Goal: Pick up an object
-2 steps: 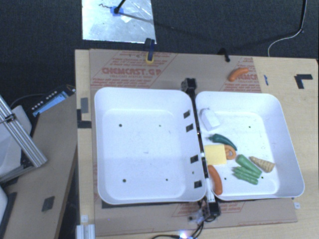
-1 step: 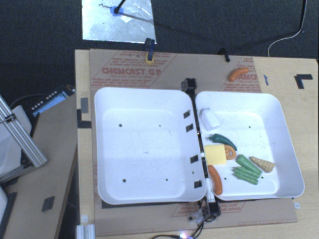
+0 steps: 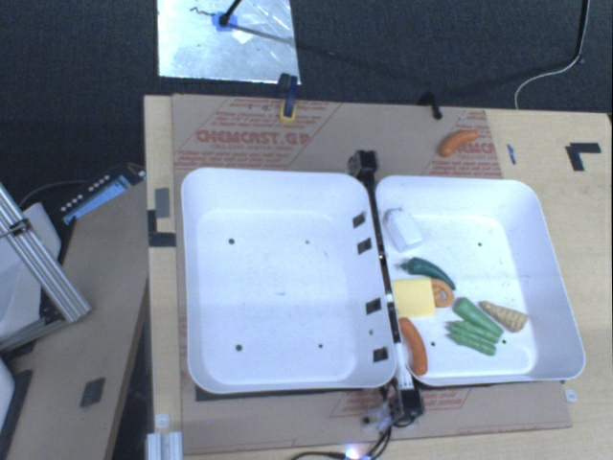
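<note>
Several small toy foods lie in the right bin (image 3: 536, 220), gathered toward its near left part. A yellow block (image 3: 414, 298) sits against the left wall, with an orange ring (image 3: 442, 295) touching its right side. A dark green pepper (image 3: 429, 270) lies just behind the block. An orange sausage (image 3: 414, 344) lies in front of it. Green bean pods (image 3: 474, 326) and a tan cone-shaped piece (image 3: 505, 315) rest to the right. A white translucent piece (image 3: 402, 225) lies farther back.
The left bin (image 3: 278, 281) sits beside the right one, joined by a black clip strip (image 3: 378, 266). An orange sausage-shaped toy (image 3: 458, 143) lies on the cardboard behind the right bin. A yellow and blue clamp (image 3: 287, 97) stands at the back edge.
</note>
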Controlling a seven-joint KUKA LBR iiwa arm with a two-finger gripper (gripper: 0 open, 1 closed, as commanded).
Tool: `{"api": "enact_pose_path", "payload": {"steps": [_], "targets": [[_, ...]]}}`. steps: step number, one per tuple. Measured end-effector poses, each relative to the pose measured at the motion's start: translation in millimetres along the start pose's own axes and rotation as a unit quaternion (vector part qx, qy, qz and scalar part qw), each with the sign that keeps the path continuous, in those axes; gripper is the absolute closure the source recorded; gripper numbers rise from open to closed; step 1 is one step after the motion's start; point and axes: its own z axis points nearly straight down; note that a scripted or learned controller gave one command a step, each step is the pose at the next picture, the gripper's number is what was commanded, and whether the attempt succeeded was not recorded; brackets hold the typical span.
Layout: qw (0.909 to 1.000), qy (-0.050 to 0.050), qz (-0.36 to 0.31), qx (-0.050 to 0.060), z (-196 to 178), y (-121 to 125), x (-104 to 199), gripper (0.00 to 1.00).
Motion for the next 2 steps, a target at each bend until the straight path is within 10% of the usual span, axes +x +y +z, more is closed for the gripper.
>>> {"api": "enact_pose_path", "payload": {"steps": [1, 2], "targets": [[1.0, 0.0, -0.001, 0.0, 0.2, 1.3, 0.2, 0.0], [1.0, -0.001, -0.002, -0.003, -11.7, 2.0, 0.3, 1.0]]}}
